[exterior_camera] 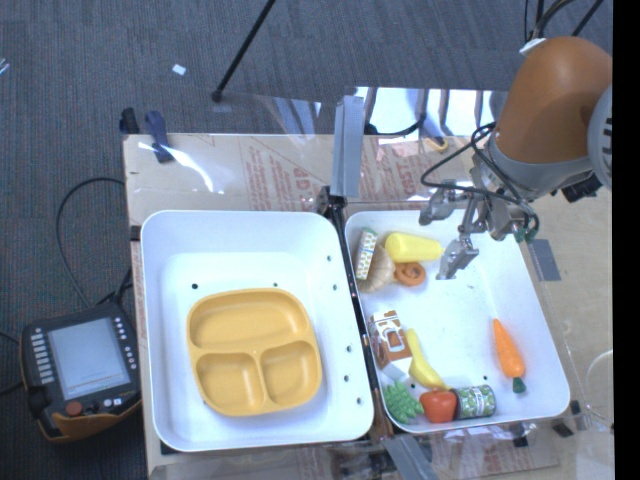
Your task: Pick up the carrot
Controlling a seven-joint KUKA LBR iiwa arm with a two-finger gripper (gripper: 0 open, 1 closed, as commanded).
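While the grey arm with its orange band (pixel 552 98) reaches in from the right, its two-finger gripper (pixel 455 238) hangs over the upper part of the right shallow white bin (pixel 535 313), its fingers spread apart with nothing between them. The small orange carrot with a green tip (pixel 508 352) lies on the bin floor near the right wall, well apart from the gripper and below it in the view. Just left of the gripper sit a yellow cylindrical block (pixel 412 247), an orange ring-shaped piece (pixel 410 274) and a pale corn cob (pixel 370 260). Along the bin's lower edge lie a yellow banana (pixel 424 364), a red tomato (pixel 438 405), a green leafy piece (pixel 402 401) and a small green can (pixel 477 402). The left white bin (pixel 170 258) holds a yellow divided plate (pixel 254 350) on the tabletop (pixel 240 168).
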